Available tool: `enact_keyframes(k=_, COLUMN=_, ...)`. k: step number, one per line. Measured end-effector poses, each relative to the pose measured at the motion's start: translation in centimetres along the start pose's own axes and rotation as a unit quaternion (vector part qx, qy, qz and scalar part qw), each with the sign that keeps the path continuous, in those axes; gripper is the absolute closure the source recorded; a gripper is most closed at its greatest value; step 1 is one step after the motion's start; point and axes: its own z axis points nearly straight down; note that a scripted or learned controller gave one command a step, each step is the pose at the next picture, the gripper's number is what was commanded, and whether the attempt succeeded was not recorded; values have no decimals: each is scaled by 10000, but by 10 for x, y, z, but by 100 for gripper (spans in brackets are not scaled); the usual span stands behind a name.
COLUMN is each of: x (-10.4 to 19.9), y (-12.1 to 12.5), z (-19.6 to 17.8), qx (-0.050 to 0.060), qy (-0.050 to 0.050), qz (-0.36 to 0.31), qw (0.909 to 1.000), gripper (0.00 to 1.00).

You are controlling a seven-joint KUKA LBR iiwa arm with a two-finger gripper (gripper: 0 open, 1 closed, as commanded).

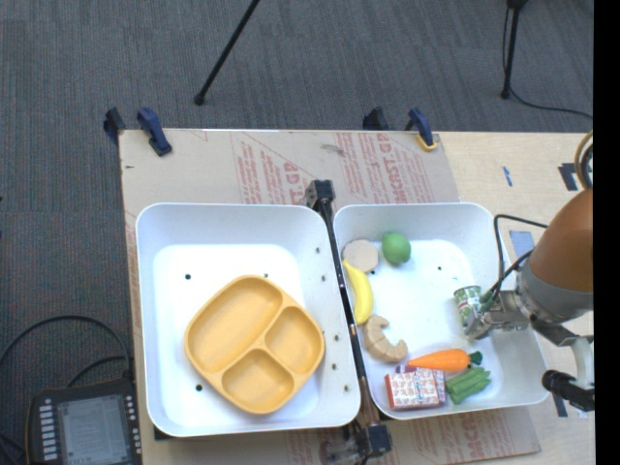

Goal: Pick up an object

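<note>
Small green-labelled metal can [468, 305] upright in the right white bin [441, 216] — probably light, stiff, slick-sided, best pinched across its round wall — hand [481, 320] touching it, grip state unclear.

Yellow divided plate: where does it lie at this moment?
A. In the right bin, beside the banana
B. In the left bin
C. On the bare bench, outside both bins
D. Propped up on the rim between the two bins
B: the yellow divided plate lies flat on the floor of the left bin, while the banana lies in the right bin.
</note>
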Motion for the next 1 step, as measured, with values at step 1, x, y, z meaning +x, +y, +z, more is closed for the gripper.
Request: enact_keyframes(k=1, x=4, y=0, z=0, qx=15, qy=41, qz=-14, qw=10000, gripper=0)
